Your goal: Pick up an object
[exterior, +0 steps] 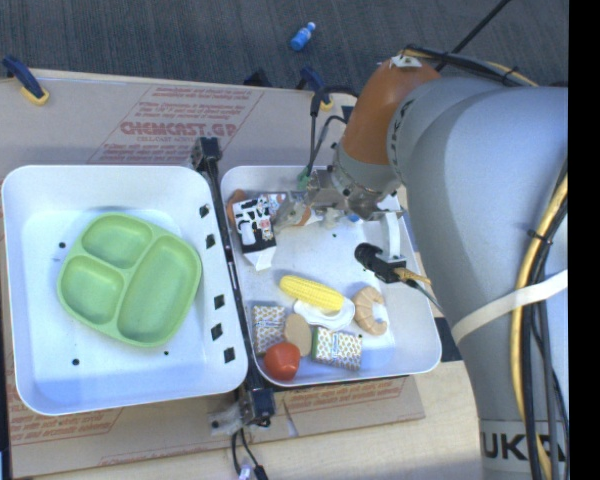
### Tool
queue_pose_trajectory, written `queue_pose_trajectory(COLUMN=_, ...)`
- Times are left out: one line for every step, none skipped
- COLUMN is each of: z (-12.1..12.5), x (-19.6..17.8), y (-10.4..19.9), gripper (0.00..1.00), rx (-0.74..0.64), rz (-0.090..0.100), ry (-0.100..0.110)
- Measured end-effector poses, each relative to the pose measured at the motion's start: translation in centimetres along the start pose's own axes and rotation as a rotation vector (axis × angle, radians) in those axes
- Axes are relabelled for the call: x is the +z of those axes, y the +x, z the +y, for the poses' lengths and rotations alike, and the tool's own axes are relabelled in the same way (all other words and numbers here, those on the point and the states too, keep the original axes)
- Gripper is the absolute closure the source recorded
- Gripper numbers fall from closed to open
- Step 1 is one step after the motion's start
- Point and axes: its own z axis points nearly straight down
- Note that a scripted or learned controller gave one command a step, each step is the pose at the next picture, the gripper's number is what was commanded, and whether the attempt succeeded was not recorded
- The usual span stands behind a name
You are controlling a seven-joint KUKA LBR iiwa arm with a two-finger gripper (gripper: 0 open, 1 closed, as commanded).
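Note:
My gripper (298, 206) reaches into the far end of the right bin (420, 340), low over the back wall. Just left of it lies a black-and-white box (252, 220), with an orange item (238, 199) at the bin's back left corner. Nearer the front lie a yellow corn cob (312, 291), a tan croissant-like piece (372, 310), a red tomato (282, 360), a round tan biscuit (298, 330) and two patterned packets (338, 348). The gripper's tip is crowded by the wrist and the box, so what it touches is hidden.
The left bin (20, 268) holds a green divided plate (130, 278). Black clips run along the wall between the bins (223, 288). The grey arm (480, 218) covers the right bin's far right side. Cardboard (180, 118) lies under both bins.

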Motion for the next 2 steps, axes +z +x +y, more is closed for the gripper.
queue_pose_trajectory(z=0.2, x=0.0, y=0.7, gripper=0.00, rx=0.001, rz=-0.001, ry=0.005)
queue_pose_trajectory(z=0.2, x=0.0, y=2.0, gripper=0.00, rx=0.003, rz=-0.004, ry=0.008)
